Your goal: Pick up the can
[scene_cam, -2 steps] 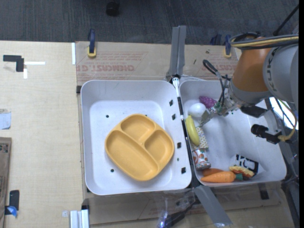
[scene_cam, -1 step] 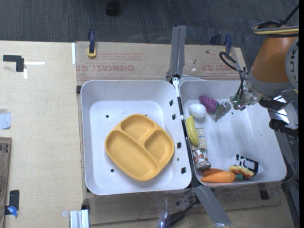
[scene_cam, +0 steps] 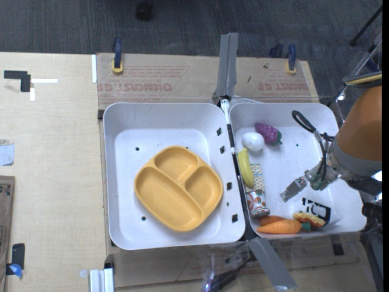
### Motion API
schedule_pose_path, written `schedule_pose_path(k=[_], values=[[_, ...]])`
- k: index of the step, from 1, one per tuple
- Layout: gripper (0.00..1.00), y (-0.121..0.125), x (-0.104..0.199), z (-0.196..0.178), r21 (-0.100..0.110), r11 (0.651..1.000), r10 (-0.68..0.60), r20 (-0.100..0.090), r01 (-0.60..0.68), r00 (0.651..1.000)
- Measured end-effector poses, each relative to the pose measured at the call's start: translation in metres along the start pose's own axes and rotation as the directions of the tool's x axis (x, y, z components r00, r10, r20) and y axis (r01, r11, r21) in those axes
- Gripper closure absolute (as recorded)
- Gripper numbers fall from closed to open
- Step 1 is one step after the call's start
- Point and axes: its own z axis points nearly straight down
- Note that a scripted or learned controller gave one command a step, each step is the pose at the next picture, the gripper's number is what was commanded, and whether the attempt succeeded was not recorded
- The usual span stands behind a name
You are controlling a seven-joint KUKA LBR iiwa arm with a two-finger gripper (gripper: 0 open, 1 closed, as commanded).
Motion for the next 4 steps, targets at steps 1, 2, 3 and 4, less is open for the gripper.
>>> schedule_pose_path(k=[1,2,3,4], values=[[0.00,0.065,-0.042,-0.187,-0.001,1.000,0.012,0.003,-0.012,1.000],[0.00,0.065,-0.042,-0.187,0.000,1.000,0.012,0.002,-0.012,1.000],[0.00,0.085,0.046,-0.036,0.001,0.992,-0.128,0.000,0.128,0.992],[0.00,0.034,0.066,-0.028,0.000,0.984,-0.177,0.000,0.177,0.984]])
